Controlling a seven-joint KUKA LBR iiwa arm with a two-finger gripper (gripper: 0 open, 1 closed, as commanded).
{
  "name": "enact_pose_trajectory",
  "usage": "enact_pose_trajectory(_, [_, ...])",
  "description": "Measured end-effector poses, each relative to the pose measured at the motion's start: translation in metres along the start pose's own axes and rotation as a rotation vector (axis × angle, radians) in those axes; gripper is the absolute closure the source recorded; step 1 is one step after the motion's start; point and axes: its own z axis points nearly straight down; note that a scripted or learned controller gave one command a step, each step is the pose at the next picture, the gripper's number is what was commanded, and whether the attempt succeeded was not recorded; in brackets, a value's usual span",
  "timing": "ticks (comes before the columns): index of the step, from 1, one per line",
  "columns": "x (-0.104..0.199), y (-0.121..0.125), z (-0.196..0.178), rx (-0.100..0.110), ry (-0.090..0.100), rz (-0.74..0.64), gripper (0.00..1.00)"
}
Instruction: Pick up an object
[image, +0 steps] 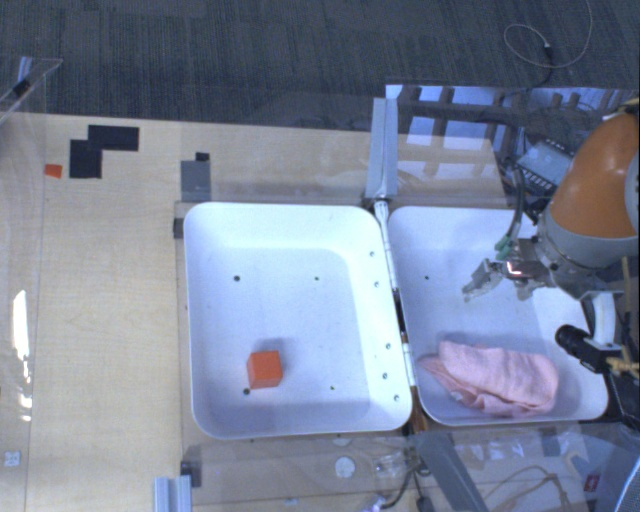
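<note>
Your gripper (487, 280) hovered with fingers spread, grasping nothing, above the right bin (440, 240); the limp pink cloth (495, 375) could have slipped from a shallow pinch.

Your arm (596, 215), grey casing with a broad rounded orange band above the wrist, metallic grey gripper (487, 281) assembly with slim pale fingers, small red and green lights by the wrist, dark cables trailing behind, black fitting below.
</note>
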Motion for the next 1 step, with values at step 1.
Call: enact_pose_trajectory(1, [0.0158,-0.0248,0.0843,0.001,0.000,0.108,0.00])
